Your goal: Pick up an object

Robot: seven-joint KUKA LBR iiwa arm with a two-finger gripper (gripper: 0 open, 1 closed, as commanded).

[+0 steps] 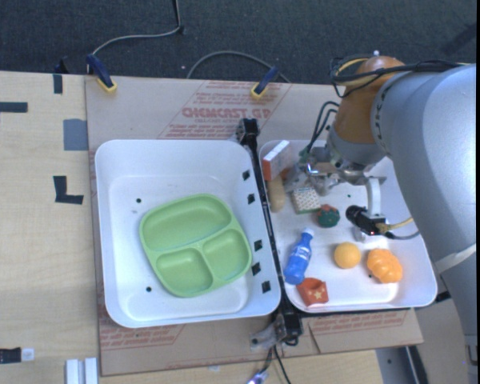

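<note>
My gripper [314,174] hangs low over the back of the right bin [416,294], below the arm's orange band. Just under it lies a pale speckled block [306,200], and I cannot see whether they touch. A small green and red toy [328,216] sits right of that block. A white and red box [275,155] and a brown stick [275,192] lie by the bin's left wall. Nearer the front are a blue bottle [299,256], a red piece [313,292], a yellow ball [346,255] and an orange fruit [384,266].
The left bin [116,214] holds a green divided plate [195,244]. A black divider with clips [260,214] runs between the bins. The grey arm [432,150] covers the right bin's back right corner. Cables and clamps [102,77] lie beyond the bins.
</note>
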